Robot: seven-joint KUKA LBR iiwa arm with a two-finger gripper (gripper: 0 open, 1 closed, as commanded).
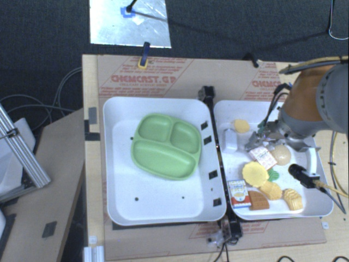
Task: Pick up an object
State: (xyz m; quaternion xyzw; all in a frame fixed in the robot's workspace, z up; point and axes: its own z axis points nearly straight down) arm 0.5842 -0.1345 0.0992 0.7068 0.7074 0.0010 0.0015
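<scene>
My gripper is down in the right bin, near its middle. It sits just above a red-and-white checkered packet, close to a pale round ball and a translucent white cup. A small yellow piece lies toward the bin's back. Nearer the front are a yellow disc, a green bit, an orange-yellow chunk, a ridged yellow piece, a brown piece and a small printed carton. I see nothing lifted.
A green divided plate lies in the left bin. A raised divider with black clips separates the two bins. The grey and orange arm overhangs the right bin's back right corner.
</scene>
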